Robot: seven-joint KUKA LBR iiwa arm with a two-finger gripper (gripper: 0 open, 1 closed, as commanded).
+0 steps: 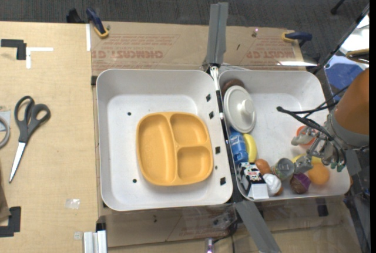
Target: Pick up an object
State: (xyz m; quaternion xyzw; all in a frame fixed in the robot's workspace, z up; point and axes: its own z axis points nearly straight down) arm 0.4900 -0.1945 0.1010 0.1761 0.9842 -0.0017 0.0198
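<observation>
Claw [314, 149] sits low in the right bin [276, 86] near its right wall; finger state cannot be told. Just beside it lies an orange ball [319, 175], round, no long axis, at the bin's front right corner.

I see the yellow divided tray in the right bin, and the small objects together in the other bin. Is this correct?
Not quite. The camera view shows the yellow divided tray in the left bin, not the right one. The small objects lie in the right bin.

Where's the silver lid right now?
The silver lid lies in the right bin, against its left wall near the back, just above the blue item and the yellow one.
</observation>
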